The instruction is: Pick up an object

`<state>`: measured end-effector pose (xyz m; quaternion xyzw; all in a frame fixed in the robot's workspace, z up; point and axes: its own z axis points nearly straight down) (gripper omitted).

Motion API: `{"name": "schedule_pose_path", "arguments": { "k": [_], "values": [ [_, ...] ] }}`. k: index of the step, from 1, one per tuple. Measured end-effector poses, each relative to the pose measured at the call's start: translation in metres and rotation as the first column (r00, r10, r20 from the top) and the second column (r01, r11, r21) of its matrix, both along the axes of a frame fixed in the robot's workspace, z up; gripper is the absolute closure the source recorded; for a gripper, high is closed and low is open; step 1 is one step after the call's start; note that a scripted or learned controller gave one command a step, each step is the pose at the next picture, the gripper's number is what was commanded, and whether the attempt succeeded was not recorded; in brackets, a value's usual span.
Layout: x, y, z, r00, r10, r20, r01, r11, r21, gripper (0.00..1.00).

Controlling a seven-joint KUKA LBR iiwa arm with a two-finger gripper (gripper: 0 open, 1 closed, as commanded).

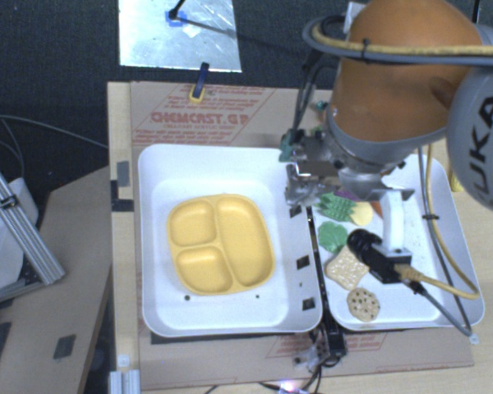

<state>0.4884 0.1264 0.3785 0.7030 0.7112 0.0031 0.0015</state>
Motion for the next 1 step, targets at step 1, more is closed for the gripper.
{"name": "schedule_pose_path", "arguments": {
  "k": [1],
  "values": [
    [0.0006, 0.0003, 0.0106, 1.000, 0.004, 0.002, -0.004, 1.000, 0.000, 1.00]
  ]
}}
